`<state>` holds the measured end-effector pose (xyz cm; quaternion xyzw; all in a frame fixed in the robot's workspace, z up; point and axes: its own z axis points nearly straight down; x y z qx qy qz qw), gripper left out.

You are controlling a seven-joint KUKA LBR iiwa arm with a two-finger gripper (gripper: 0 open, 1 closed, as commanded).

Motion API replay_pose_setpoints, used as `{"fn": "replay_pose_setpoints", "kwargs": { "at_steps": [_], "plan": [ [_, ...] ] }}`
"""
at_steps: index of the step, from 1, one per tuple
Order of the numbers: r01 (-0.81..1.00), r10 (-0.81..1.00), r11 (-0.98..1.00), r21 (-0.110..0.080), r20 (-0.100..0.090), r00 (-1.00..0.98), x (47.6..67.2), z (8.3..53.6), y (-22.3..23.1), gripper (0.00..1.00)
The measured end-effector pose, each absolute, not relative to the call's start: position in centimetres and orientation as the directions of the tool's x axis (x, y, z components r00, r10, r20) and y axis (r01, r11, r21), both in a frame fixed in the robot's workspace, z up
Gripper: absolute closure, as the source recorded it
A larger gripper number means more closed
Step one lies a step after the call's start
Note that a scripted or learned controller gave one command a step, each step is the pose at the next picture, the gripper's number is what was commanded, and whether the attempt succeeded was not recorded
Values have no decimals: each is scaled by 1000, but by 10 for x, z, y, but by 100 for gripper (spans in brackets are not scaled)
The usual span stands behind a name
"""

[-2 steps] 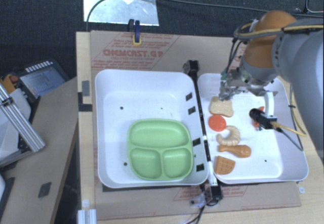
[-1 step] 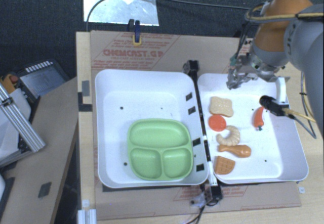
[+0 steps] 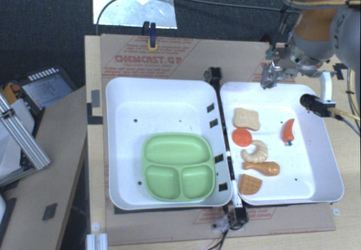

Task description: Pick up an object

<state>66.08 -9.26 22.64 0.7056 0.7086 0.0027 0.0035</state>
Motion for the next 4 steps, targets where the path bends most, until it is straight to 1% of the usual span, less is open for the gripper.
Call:
{"fn": "replay_pose_setpoints", "kwargs": {
  "at_steps": [1,2,3,4],
  "plan": [
    [1000,1000,9,1,2,-9,638,237,-44,100],
    [1000,1000,8,0,2,-8,616,239,-6,100],
    [1000,1000,9,0,2,-9,599,239,46,100],
    [1000,1000,9,-1,2,-9,573,240,86,100]
  ]
}}
